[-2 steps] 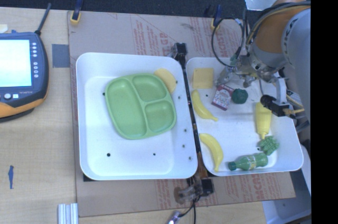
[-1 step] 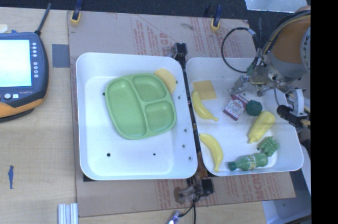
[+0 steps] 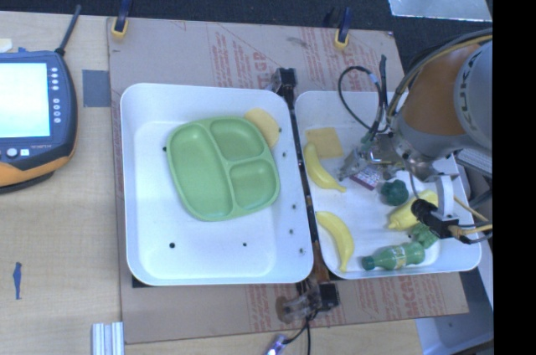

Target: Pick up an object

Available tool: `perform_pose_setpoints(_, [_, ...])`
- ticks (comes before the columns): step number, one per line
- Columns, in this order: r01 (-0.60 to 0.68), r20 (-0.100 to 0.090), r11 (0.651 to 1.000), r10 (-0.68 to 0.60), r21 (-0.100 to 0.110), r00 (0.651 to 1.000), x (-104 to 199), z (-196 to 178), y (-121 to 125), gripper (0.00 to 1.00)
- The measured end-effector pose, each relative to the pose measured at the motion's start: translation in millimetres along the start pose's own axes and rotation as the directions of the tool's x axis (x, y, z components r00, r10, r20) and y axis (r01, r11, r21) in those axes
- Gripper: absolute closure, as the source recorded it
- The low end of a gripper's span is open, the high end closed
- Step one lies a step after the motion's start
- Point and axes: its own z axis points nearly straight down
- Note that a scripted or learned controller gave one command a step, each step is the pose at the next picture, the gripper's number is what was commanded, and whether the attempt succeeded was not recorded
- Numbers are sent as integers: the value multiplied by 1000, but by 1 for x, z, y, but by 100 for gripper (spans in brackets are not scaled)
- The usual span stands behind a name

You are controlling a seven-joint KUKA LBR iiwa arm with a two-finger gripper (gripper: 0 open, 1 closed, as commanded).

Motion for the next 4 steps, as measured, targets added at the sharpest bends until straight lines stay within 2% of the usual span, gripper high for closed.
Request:
perform_pose_setpoints(1, [3, 2, 1000, -3, 2, 1000, -2, -10, 0, 100])
perform_pose_setpoints(2, [-4, 1, 1000, 4, -3, 1000, -81, -68, 27, 100])
perform_pose_setpoints(3, [-4, 0, 1000, 4, -3, 1000, -81, -68, 27, 0])
perform_pose_setpoints(4, [-2, -1, 1000, 2, -1, 1000, -38, 0, 66, 0])
